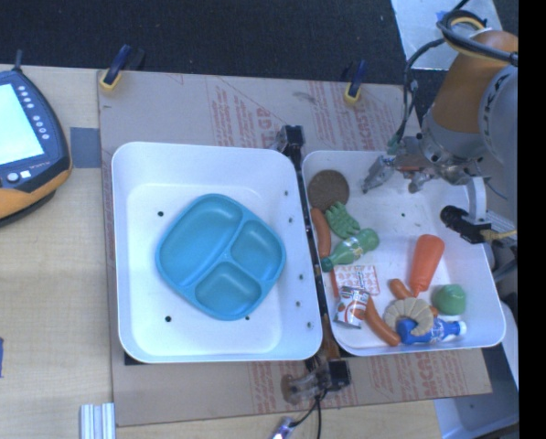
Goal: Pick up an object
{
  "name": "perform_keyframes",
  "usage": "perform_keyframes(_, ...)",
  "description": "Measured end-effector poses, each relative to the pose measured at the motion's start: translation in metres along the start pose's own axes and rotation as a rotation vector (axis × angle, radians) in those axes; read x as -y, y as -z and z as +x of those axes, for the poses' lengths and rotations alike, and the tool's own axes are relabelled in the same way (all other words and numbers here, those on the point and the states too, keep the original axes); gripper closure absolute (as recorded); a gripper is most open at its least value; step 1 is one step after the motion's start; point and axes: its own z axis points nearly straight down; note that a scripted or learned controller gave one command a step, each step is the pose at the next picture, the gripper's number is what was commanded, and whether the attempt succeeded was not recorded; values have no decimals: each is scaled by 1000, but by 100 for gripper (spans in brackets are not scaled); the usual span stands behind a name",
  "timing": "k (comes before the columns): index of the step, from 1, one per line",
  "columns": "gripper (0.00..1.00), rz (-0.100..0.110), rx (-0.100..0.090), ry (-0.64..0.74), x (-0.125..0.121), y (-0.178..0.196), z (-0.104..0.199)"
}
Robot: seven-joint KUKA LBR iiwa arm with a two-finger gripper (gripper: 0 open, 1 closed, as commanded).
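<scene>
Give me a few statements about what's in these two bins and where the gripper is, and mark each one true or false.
1. The blue divided plate lies in the left bin. True.
2. The gripper hangs over the left bin. False: it is over the far end of the right bin.
3. The gripper holds the big carrot. False: the carrot lies in the right bin, apart from the fingers.
4. A green ball lies next to the carrot. True.
5. A tablet sits left of the bins. True.
</scene>
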Motion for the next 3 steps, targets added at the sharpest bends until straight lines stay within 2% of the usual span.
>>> perform_keyframes(1, 0, 19, -5, -5, 7, -21, 26)
perform_keyframes(2, 0, 20, -5, -4, 6, -21, 57)
perform_keyframes(3, 0, 23, -3, -5, 7, -20, 68)
